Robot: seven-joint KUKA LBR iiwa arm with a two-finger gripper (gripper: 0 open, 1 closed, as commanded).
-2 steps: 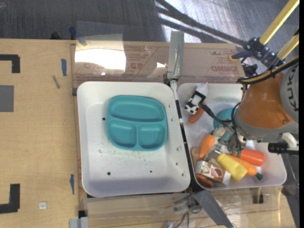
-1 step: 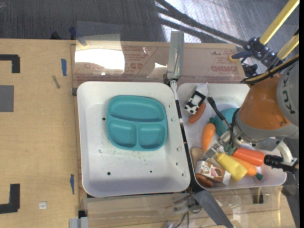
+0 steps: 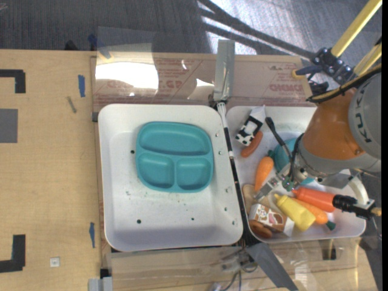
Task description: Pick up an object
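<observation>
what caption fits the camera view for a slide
Arm over the right bin of toys; teal tray in the left bin.

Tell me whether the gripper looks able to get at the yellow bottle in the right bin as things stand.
Probably yes. The yellow bottle lies on top of the pile with its upper side bare, and the gripper hangs just above and beside it; the orange bottle crowding it may hamper the grip.

One fixed camera looks down at a slant from above the bench (image 3: 42,162) onto both white bins (image 3: 112,162).
</observation>
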